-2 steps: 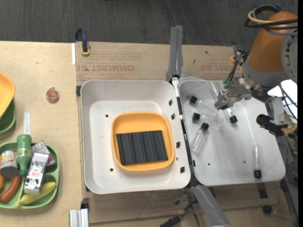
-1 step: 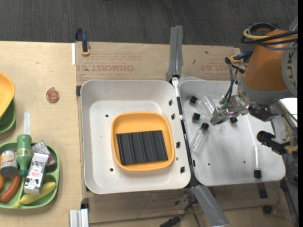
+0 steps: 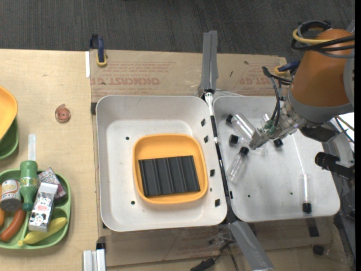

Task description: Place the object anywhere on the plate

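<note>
Currently gripper point(image 3: 255, 141) low in right bin point(image 3: 316, 208) among clear tubes point(image 3: 237, 164); finger state unclear, possibly touching one; plate point(image 3: 169, 143) holds dark slab point(image 3: 169, 175).

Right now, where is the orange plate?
The orange plate sits in the middle of the left bin in the camera view, with a dark ridged block lying on it.

plate point(image 3: 169, 145) in left bin point(image 3: 113, 123) | ridged block point(image 3: 169, 174) on plate | tubes point(image 3: 240, 123) in right bin point(image 3: 271, 202)
</note>
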{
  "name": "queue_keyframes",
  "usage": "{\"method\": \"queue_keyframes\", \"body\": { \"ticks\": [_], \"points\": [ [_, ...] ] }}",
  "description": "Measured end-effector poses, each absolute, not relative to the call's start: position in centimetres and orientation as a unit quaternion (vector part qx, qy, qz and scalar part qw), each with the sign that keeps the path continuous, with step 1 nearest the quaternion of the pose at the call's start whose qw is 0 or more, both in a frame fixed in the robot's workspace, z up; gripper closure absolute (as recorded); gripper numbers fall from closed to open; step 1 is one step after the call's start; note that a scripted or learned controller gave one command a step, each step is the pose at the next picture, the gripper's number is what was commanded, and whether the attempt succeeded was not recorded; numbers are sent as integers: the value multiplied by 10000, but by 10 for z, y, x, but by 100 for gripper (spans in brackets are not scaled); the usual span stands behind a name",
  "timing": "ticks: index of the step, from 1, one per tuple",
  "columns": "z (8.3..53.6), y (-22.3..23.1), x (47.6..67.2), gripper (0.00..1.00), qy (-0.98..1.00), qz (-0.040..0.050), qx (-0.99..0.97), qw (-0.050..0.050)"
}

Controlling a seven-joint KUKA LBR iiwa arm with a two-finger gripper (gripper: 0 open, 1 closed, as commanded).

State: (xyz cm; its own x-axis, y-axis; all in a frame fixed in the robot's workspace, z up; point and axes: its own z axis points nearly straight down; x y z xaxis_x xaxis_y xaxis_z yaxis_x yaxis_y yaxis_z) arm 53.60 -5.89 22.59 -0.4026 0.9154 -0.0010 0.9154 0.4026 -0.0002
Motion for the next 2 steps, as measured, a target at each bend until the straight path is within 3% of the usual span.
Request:
{"method": "queue_keyframes", "body": {
  "ticks": [1,2],
  "points": [
    [252,-49,543,100,9065,-1,4222,8],
    [202,-55,535,100,9485,-1,3167,-4]
  ]
}}
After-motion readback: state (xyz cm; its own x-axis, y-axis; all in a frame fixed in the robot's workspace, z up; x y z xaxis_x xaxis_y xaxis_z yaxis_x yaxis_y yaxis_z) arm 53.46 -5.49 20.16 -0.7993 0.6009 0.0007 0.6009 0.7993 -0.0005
